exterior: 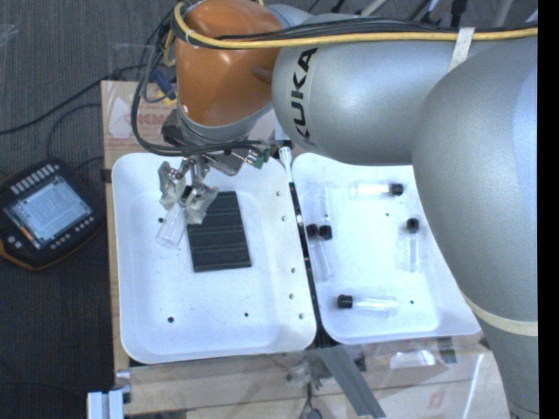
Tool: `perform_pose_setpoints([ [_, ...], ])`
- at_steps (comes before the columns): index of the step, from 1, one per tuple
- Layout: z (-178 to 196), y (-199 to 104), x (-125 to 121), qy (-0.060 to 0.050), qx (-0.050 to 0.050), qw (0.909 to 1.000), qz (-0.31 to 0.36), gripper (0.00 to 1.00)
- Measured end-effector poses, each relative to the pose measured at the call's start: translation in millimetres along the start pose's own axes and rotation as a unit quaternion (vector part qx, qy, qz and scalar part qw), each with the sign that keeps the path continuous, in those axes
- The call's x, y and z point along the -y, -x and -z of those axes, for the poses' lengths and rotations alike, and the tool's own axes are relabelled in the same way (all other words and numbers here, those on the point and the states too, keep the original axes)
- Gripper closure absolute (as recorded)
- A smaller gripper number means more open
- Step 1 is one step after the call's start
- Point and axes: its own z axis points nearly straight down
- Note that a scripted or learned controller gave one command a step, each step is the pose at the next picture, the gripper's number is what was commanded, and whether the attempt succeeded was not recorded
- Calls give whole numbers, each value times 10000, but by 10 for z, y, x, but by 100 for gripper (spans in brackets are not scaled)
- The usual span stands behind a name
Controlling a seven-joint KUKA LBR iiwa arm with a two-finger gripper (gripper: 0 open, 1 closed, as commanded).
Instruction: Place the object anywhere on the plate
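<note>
Apparently the gripper (185, 195) pinches a clear vial (172, 225) just left of the dark plate (218, 231), at its upper corner; the vial has yet to rest on it.

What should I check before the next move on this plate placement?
1. Vial in the pincer: cannot tell; a clear vial sits just below its fingertips.
2. Pincer over the black ribbed plate: not ok, it hovers at the plate's upper left corner.
3. Plate flat in the left bin: ok.
4. Plate surface free: ok.
5. Spare vials lying in the right bin: ok.
</note>
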Motion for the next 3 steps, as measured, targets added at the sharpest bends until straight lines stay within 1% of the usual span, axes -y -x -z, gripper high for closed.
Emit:
perform_pose_setpoints([
  [1,-113,-421,-581,-3,-3,9974,716,100],
  [2,13,28,69,10,28,9995,-313,100],
  [3,389,183,368,-7,24,9999,160,100],
])
